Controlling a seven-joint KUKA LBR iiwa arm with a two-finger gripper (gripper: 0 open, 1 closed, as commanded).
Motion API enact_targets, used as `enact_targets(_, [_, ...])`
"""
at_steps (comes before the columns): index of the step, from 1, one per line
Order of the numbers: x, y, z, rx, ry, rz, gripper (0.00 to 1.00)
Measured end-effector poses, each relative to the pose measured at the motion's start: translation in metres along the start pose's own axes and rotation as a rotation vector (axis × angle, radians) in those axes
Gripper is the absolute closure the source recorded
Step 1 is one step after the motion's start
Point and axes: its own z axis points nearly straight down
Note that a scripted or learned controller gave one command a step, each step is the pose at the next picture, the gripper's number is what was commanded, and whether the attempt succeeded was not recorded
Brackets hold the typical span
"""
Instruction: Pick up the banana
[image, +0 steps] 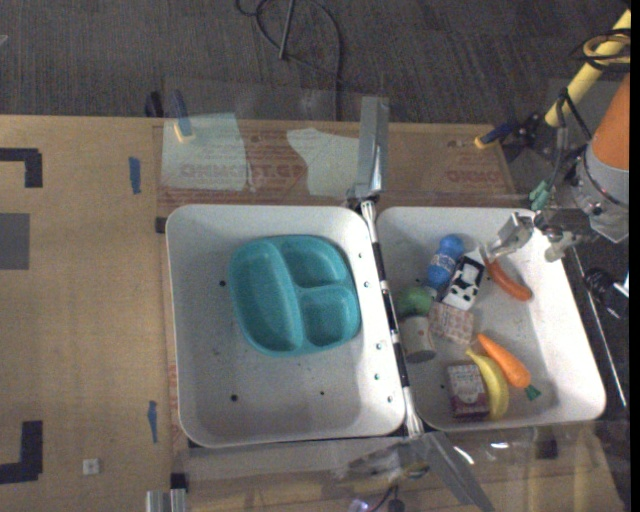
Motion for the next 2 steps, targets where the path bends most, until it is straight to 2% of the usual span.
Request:
enact_targets(1, [0.019,-0.058,0.155,-0.002,0.000,0.208,0.00])
enact_targets(2, [0.054,0.011,0.084,-0.001,-0.001,0.299,0.00])
